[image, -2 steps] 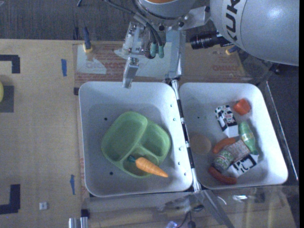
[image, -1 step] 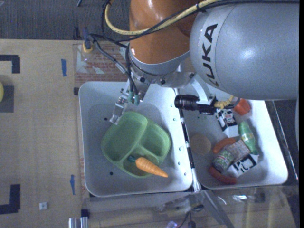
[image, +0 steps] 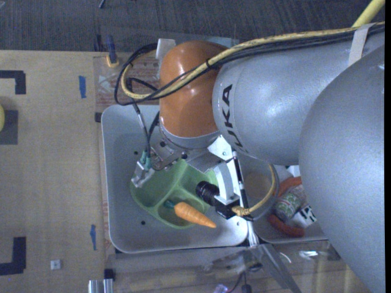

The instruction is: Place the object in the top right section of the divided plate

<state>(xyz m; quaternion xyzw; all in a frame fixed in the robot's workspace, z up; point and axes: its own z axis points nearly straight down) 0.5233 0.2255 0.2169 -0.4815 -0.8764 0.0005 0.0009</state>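
Here, the carrot [image: 194, 214] lay at the green plate's [image: 153, 195] near edge in the left bin [image: 117, 157]; unable to tell the gripper's [image: 144, 170] state, I judged verifying the section before retreating wisest.

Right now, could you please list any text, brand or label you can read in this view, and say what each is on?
"KUKA", partly hidden, black letters running down the grey arm.
Label on the packet in the right bin: too blurred to read.
Nothing legible on the green plate, the carrot or the blue tape.
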